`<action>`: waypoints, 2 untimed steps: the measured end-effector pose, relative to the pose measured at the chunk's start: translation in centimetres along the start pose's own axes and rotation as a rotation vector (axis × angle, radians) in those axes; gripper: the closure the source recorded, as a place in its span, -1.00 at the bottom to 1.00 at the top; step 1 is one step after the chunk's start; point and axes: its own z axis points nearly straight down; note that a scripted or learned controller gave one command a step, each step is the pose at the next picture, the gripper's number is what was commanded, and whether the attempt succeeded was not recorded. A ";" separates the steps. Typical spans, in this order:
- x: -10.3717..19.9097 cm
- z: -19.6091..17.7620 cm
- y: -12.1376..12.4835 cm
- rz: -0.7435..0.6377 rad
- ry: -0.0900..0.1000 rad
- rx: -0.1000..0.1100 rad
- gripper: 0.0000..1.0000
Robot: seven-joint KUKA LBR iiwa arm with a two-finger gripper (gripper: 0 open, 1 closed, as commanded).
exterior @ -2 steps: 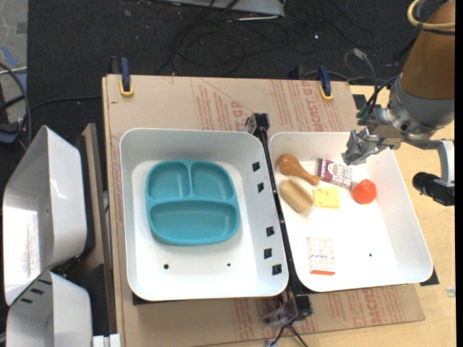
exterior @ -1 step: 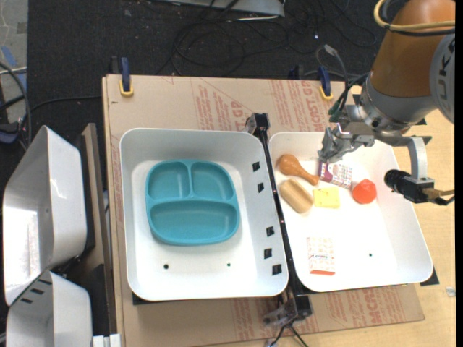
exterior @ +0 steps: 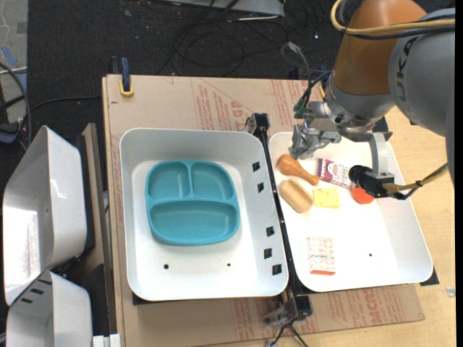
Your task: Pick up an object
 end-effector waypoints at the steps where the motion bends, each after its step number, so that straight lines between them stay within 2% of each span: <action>1: 4.6 0.4 0.6 0.001 -0.001 -0.001 1.00; 2: 9.2 2.9 1.0 0.001 0.000 0.002 1.00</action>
